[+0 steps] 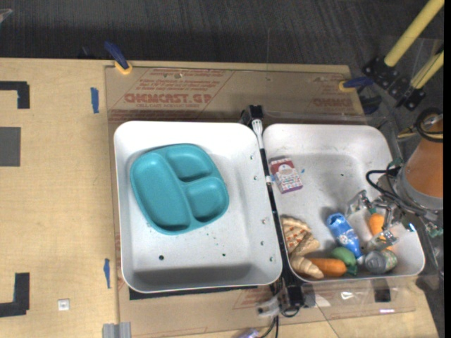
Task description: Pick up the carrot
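Observation:
The carrot (328, 265) is an orange tapered toy lying flat near the front wall of the right bin (331, 150), with a green piece (345, 255) at its right end. My gripper (375, 217) reaches in from the right, low over the bin's right side, up and to the right of the carrot and apart from it. A small orange object (377, 223) sits right at the gripper, and I cannot make out what it is. The orange band of the arm (430, 169) is at the right edge.
Around the carrot lie a blue can (343, 232), pastry pieces (298, 235), a bread piece (304, 265) and a grey object (380, 261). A red and white packet (285, 176) lies further back. The left bin (141, 259) bears a teal divided plate (180, 186).

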Available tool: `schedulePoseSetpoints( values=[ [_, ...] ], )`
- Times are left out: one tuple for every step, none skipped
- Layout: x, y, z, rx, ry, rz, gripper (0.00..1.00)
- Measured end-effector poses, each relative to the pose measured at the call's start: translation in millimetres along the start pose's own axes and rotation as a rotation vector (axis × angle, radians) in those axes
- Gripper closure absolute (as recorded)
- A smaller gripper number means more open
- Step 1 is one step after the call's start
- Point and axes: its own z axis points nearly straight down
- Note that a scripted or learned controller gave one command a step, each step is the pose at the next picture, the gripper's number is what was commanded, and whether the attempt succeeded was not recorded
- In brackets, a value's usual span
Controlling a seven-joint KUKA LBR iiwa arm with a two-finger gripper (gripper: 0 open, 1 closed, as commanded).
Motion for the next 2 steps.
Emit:
schedulePoseSetpoints(
  values=[
    [3, 0, -9, -0.002, 0.01, 0.001, 1.0],
    [-1, -1, -19, 0.001, 0.001, 0.002, 1.0]
  ],
)
